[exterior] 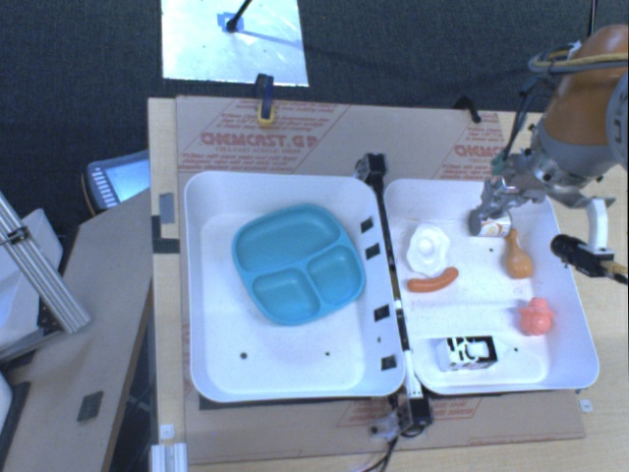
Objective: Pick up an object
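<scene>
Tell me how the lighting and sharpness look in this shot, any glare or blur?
Camera view: lighting is even, with soft shadows inside the white bins; the shiny sheet at the top throws bright glare; the blue tray is fairly crisp; the gripper and orange-banded arm look slightly soft.

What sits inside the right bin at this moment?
The right bin holds a white fried-egg toy, orange sausage, tan pear shape, pink toy and black-and-white item. The gripper covers whatever lies under it.
</scene>
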Available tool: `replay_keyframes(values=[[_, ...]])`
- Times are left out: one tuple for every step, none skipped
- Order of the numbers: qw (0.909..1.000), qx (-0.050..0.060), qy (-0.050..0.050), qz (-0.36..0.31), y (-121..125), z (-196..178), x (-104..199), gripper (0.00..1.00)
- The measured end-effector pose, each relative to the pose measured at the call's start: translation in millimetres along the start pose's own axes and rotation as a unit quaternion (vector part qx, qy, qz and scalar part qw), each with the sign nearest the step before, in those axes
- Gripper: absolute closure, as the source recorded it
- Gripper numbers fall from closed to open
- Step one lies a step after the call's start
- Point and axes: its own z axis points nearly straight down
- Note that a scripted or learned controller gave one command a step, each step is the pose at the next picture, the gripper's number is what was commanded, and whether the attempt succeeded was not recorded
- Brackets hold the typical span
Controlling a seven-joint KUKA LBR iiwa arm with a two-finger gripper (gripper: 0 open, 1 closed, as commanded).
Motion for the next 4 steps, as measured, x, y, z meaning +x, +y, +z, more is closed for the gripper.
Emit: replay_keyframes(values=[[1.0000,0.002,0.002,-0.004,-1,0,64,1.00],[1.0000,0.003,0.002,-0.004,-10,3,124,1.00],[1.0000,0.003,0.002,-0.003,-10,6,171,1.00],[1.0000,0.003,0.002,-0.003,-8,8,226,1.00]])
